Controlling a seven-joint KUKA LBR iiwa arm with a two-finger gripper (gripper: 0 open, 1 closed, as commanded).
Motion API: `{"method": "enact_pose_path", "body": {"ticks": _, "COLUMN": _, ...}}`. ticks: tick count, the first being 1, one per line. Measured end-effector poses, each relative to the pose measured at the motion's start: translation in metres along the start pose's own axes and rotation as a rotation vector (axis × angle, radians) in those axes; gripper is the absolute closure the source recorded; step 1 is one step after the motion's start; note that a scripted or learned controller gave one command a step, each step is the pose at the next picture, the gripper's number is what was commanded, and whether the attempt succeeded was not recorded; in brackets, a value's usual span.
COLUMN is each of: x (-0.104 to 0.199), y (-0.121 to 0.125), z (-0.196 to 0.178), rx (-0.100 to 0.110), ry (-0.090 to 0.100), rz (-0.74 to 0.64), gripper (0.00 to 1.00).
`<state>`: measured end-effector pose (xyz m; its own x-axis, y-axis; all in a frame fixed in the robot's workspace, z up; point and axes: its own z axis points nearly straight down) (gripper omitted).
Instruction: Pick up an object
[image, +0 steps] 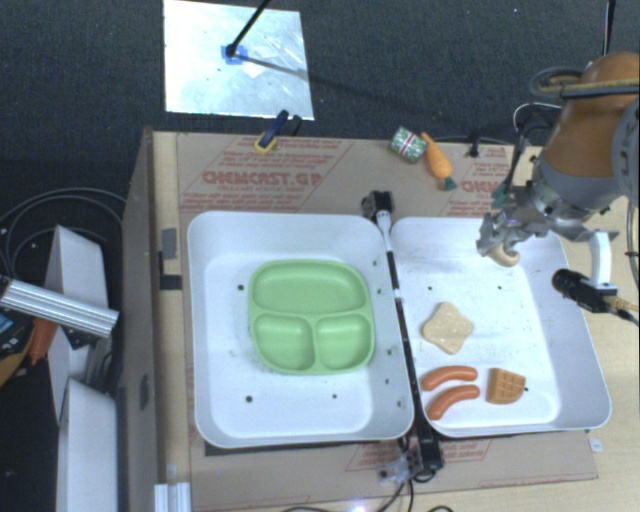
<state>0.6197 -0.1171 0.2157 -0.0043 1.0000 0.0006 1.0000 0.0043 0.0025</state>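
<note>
My gripper (498, 243) hangs over the far right part of the right bin (530, 315). A small beige piece (507, 258) shows right at its lower end; I cannot tell whether it is gripped or lying on the bin floor. Nearer the front of the same bin lie a pale bread slice (446, 328), two orange sausages (450, 377) (452, 400) and a brown waffle (506, 385). These lie well apart from the gripper.
The left bin (220, 300) holds a green divided plate (310, 315). Behind the bins, on the cardboard, lie a toy carrot (437, 157), a small green can (408, 143) and a yellow clamp (270, 135). A divider bar (396, 290) runs between the bins.
</note>
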Motion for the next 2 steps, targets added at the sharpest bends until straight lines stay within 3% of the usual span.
{"method": "enact_pose_path", "body": {"ticks": 1, "x": 0.044, "y": -0.043, "z": -0.058, "rx": -0.001, "ry": 0.0, "rz": 0.0, "gripper": 1.0}}
{"method": "enact_pose_path", "body": {"ticks": 2, "x": 0.08, "y": -0.023, "z": -0.061, "rx": 0.001, "ry": 0.0, "rz": -0.001, "gripper": 1.0}}
